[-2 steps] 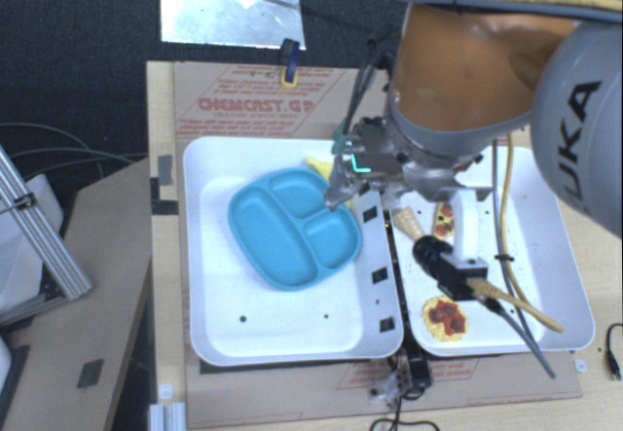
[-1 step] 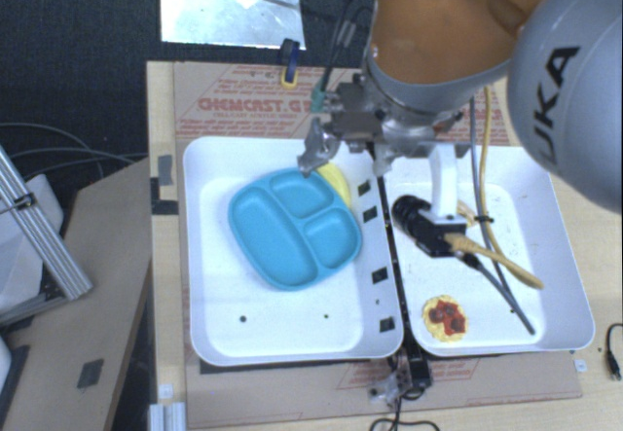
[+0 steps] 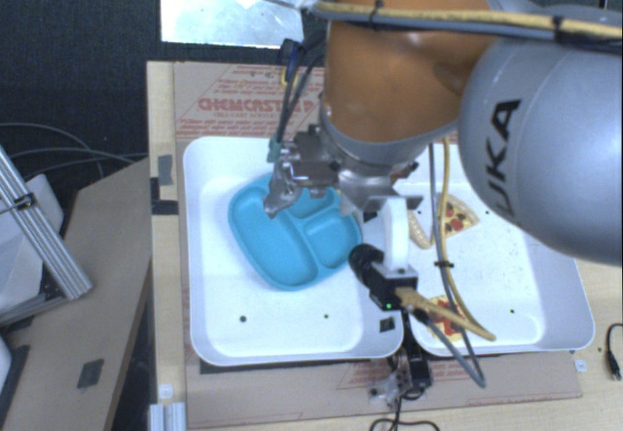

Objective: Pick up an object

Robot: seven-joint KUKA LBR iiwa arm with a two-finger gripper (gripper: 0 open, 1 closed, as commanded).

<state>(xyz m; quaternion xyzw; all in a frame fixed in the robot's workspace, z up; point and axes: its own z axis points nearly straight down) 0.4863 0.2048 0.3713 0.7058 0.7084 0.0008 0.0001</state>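
Blue tray (image 3: 287, 239) | left bin (image 3: 209, 322), bare floor around | hand (image 3: 284, 188) over its upper rim, grip unclear

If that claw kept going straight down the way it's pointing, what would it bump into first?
Most likely the blue tray in the left bin. The gripper sits over the tray's upper edge, though its height above it is unclear.

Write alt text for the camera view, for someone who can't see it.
A grey and orange robot arm reaches over two white bins, its hand at the rim of a blue divided tray in the left bin. Pizza slices lie in the right bin.
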